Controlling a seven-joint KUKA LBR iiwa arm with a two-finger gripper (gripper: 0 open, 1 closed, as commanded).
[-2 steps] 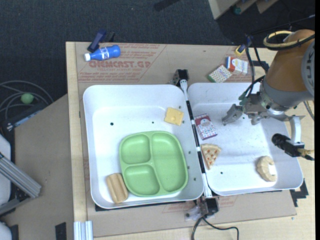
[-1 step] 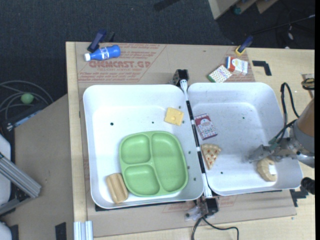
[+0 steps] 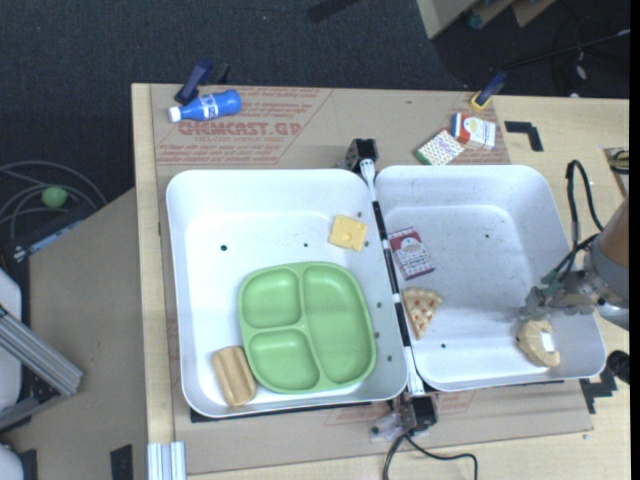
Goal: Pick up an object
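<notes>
At the right edge of the frame, the grey gripper (image 3: 556,303) hangs just above a pale tan bread-like piece (image 3: 539,343) in the right white bin's (image 3: 480,198) lower right corner. Whether its jaws are released or clenched, I cannot tell.

- Arm (image 3: 612,268) cut off by the right edge, upper links out of view.
- Gripper (image 3: 548,310) fingertips too small and blurred against the pale object (image 3: 538,342) beneath; contact impossible to judge.
- Carton (image 3: 410,253) print illegible.
</notes>
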